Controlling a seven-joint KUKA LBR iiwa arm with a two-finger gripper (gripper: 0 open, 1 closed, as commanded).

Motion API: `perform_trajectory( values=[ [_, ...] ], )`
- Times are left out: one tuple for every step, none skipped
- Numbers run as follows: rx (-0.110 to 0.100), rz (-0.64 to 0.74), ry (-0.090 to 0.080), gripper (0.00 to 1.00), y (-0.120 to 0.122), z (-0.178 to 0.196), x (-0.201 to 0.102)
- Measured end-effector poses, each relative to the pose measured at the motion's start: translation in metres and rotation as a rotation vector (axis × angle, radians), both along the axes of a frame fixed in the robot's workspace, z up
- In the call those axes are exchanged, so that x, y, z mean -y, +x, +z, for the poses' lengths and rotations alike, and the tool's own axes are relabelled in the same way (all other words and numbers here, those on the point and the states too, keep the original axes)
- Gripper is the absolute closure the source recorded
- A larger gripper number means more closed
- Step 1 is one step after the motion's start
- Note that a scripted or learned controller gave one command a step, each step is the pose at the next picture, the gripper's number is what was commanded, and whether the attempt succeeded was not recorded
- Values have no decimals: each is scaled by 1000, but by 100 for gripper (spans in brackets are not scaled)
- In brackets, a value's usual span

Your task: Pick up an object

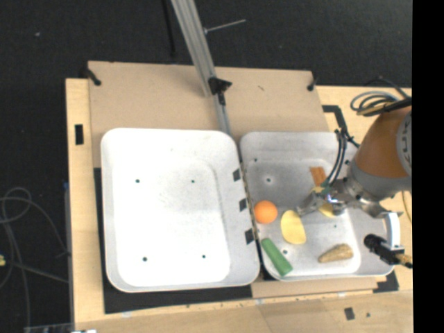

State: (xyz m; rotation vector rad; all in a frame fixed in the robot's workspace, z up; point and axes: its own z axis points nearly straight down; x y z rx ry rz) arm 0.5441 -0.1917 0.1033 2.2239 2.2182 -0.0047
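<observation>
The pincer [325,205] hung low inside the right-hand shallow white plastic bin [291,151], and whether it was released or clenched could not be told, for its tip was a small metallic blur. Using that bin as the landmark: the pale wooden worktop [173,82] lay under it, and the second shallow white bin [166,207] sat touching its left edge. Within it, the green stick-shaped block [276,257] lay along the lower left corner, and the tan wedge-shaped piece [336,254] near the lower right rim. The yellow oval fruit-like object [293,228] rested at the middle of the floor, just below and left of the pincer. The small orange ball [265,212] lay beside it, towards the left wall. The yellow oval looked light, stiff and smooth, likely slippery; gripping across its narrow width seemed soundest.
</observation>
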Motion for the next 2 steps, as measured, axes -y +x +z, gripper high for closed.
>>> perform_trajectory(
  values=[
    [9,-6,0,100,2,14,1],
    [9,-5,-1,100,3,72,13]
  ],
)
